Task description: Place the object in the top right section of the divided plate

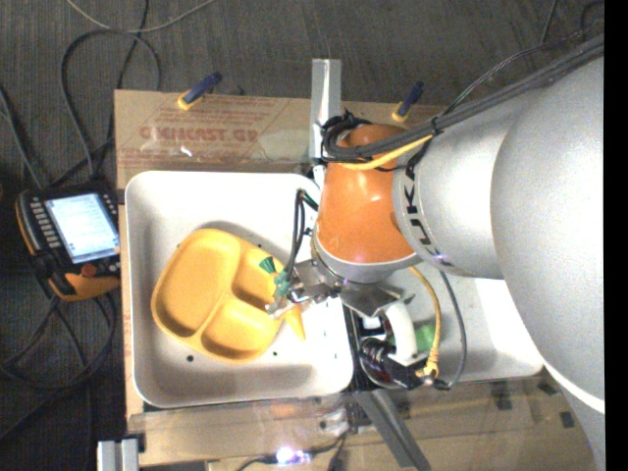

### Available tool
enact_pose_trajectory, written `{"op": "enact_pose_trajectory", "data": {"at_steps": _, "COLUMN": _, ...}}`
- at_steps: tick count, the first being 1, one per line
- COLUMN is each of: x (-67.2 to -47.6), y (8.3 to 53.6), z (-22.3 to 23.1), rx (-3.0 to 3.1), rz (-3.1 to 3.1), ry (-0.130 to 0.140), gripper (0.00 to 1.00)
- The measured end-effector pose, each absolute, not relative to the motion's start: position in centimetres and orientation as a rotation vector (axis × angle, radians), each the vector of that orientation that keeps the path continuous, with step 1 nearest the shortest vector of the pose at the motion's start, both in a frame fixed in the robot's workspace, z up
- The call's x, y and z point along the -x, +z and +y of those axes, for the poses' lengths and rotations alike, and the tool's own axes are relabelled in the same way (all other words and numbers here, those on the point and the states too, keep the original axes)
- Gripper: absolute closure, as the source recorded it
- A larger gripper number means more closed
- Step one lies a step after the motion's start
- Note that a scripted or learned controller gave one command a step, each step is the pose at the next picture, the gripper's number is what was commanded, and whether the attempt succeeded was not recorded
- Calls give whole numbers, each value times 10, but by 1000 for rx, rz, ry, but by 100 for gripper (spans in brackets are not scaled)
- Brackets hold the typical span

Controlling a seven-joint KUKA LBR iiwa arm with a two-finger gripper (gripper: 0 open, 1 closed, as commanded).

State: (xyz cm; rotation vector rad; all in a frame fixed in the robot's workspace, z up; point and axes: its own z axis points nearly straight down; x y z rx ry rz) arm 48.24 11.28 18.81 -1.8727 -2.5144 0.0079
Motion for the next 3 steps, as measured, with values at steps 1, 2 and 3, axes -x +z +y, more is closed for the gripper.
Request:
{"op": "enact_pose_trajectory", "data": {"at_steps": 1, "x": -483, "y": 189, "z": 115, "rx": 1802, "rz": -2567, "ry": 8, "gripper": 100}}
{"op": "enact_pose_trajectory", "data": {"at_steps": 2, "x": -484, "y": 274, "z": 151, "rx": 1724, "rz": -2626, "ry": 7, "gripper": 100}}
{"op": "enact_pose_trajectory", "data": {"at_steps": 3, "x": -484, "y": 222, "z": 123, "rx": 1675, "rz": -2654, "ry": 9, "gripper": 100}}
